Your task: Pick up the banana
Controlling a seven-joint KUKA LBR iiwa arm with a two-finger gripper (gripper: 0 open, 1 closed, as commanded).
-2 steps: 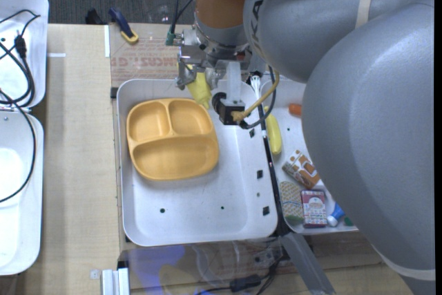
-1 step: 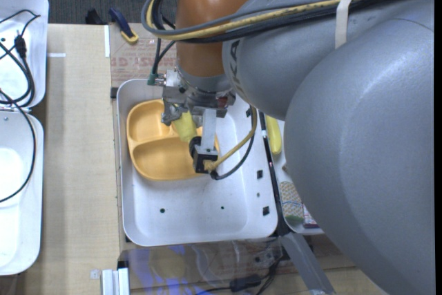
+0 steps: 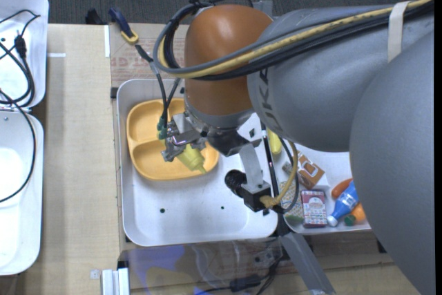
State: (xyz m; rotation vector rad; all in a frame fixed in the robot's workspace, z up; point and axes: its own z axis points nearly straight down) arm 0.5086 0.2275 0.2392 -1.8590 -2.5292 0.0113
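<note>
Two white bins are in my view, the near one (image 3: 138, 217) carrying a yellow two-compartment dish (image 3: 148, 141). The gripper (image 3: 181, 148) sits over the dish's right edge with a yellow piece, the banana (image 3: 193, 159) as best I can judge, pinched between its fingers. The arm (image 3: 311, 59) covers most of the second bin (image 3: 349, 223); there I make out a small red-labelled box (image 3: 314, 208), a blue-and-white bottle (image 3: 343, 206) and something orange (image 3: 340, 188). A yellow sliver (image 3: 275, 143) shows beside the wrist, too hidden to identify.
</note>
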